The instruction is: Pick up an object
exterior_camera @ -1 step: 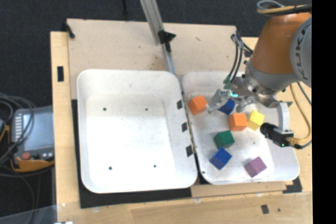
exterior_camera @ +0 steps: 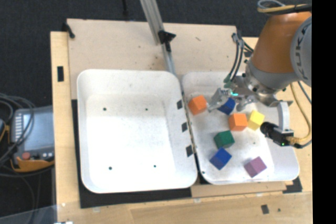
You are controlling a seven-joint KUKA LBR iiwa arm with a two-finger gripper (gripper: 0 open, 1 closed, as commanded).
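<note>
My gripper [exterior_camera: 224, 98] hangs over the upper middle of the right bin [exterior_camera: 283, 165], under the grey and orange wrist. A blue cube [exterior_camera: 228, 107] lies directly beneath it, partly covered by it. An orange cube [exterior_camera: 197, 104] sits just to the left of the gripper, near the bin's left wall. To the lower right lie a second orange cube [exterior_camera: 238, 121] and a yellow cube [exterior_camera: 256, 119], touching each other. Further toward the front lie a green cube [exterior_camera: 224, 139], another blue cube [exterior_camera: 220, 158] and a purple cube [exterior_camera: 255, 166].
The left bin [exterior_camera: 105, 86] stands beside the right one, sharing a middle wall. A slanted aluminium post [exterior_camera: 149, 2] rises behind the bins. A black cable fitting [exterior_camera: 275, 134] hangs off the arm over the right bin's right side.
</note>
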